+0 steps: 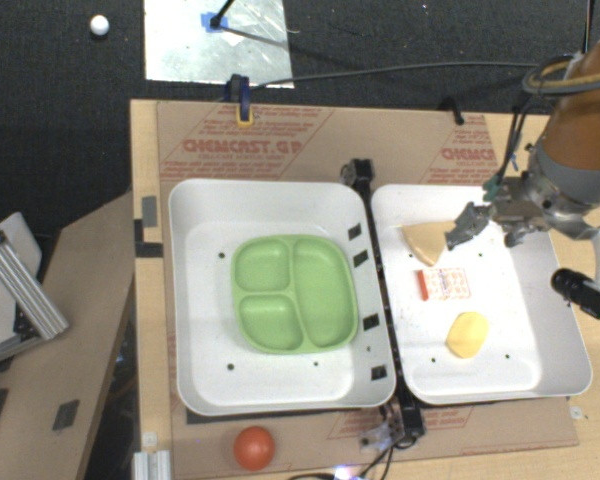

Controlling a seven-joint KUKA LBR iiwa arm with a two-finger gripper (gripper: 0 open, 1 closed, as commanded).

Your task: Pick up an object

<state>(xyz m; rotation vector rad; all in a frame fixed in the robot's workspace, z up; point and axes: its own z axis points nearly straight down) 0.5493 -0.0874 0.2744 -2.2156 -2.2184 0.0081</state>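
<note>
Two shallow white bins sit side by side on the brown cardboard-covered table (pixel 280 143). Left bin (pixel 195 268) holds a green three-compartment plastic tray (pixel 294 293); right bin (pixel 550 353) holds a tan wedge (pixel 427 239), a red-and-white flat packet (pixel 442 284) and a yellow rounded lump (pixel 467 334). Whether the pincer (pixel 472 222), just beside the wedge, is clenched or released, I cannot tell.

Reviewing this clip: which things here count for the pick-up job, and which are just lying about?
For the job: claw, tan wedge, yellow lump, red-and-white packet, right bin.

Lying about: green divided plate, left bin, orange ball, white ball.

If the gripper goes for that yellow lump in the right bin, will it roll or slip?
The yellow lump looks rounded and smooth, so it could slip out of a pinch or roll if nudged. It sits apart from the card, so a push would probably move it alone.
</note>
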